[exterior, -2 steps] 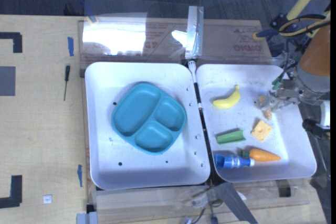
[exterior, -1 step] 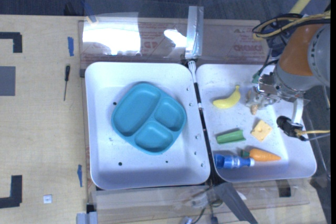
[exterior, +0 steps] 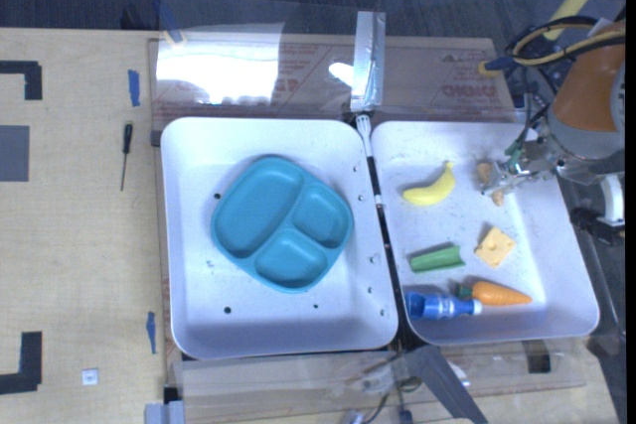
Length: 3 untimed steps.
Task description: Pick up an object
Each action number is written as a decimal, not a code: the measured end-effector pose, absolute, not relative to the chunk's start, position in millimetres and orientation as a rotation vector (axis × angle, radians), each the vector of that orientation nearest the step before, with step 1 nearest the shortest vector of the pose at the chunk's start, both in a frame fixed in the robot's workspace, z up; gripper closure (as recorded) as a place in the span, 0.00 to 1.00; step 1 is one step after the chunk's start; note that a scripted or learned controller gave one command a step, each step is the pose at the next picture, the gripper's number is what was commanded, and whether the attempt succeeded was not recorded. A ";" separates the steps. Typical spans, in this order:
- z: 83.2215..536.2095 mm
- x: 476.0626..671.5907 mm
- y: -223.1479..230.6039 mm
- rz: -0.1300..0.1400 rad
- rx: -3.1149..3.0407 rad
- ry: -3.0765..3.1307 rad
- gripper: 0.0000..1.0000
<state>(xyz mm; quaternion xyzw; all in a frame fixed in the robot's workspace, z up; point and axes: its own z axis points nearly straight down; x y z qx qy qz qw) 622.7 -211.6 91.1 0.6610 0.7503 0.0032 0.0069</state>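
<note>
Nearest us, along the front wall of the right bin (exterior: 581, 298), we see a blue bottle (exterior: 437, 306) lying on its side, with an orange carrot (exterior: 500, 293) just beside it. Behind them lie a green block (exterior: 435, 258) and a yellow cheese wedge (exterior: 495, 246), and farther back a banana (exterior: 430, 188). Our gripper (exterior: 500, 178) hangs low at the bin's back right, near the banana; we cannot tell its state. A blue divided plate (exterior: 282, 222) sits in the left bin (exterior: 189, 243)
</note>
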 end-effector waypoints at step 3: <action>181.6 630.4 -106.8 0.000 2.420 2.005 1.00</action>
